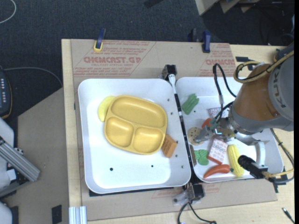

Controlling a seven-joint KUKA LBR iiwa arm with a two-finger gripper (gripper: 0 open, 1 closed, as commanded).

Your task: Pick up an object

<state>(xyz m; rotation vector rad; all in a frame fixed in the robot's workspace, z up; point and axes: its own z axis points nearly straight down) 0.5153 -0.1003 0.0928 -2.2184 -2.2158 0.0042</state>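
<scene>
The gripper point(210, 130) hangs low in the right bin point(275, 164), its grasp impossible to judge, with a light, stiff, slippery-looking corn cob point(235, 158) just below-right, best pinched across its middle.

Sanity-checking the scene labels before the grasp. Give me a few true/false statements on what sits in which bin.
1. The yellow divided tray lies in the left bin. True.
2. The corn cob lies in the left bin. False: it is in the right bin.
3. A green toy lies near the right bin's far left corner. True.
4. The gripper hangs over the left bin. False: it is over the right bin.
5. The red pepper lies near the right bin's near edge. True.
</scene>
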